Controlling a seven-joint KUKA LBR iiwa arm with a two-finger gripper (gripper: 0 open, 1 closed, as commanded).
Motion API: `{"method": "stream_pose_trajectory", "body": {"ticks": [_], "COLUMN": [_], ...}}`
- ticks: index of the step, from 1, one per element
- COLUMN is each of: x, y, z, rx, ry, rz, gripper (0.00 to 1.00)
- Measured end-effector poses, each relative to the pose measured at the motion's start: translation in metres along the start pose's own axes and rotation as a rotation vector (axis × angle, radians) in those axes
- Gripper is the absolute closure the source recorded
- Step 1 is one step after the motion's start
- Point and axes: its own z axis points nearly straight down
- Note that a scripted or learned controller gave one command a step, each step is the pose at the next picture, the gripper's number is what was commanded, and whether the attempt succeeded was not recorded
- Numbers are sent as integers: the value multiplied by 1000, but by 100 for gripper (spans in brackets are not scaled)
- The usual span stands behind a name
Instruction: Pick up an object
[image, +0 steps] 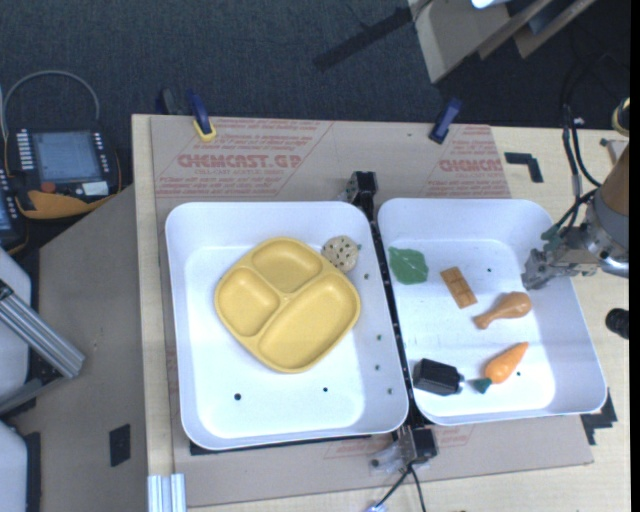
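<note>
The right bin holds a green leafy piece, a tan cracker, a brown drumstick, an orange carrot and a small black block. My gripper hangs at that bin's right rim, just right of and above the drumstick, with nothing seen between its fingers. In the left bin lies a yellow divided plate with a speckled cookie at its upper right edge.
Both bins rest on a cardboard sheet held by a blue clamp at the back left and another blue clamp at the back right. A black bracket sits between the bins at the back. A pendant with a screen lies far left.
</note>
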Motion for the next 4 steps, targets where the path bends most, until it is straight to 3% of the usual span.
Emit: {"method": "stream_pose_trajectory", "body": {"ticks": [1, 2, 4], "x": [-1, -1, 111], "y": [-2, -1, 20], "z": [-61, -72, -79], "rx": [2, 1, 2], "ry": [0, 1, 2], "rz": [1, 1, -3], "gripper": [100, 100, 100]}}
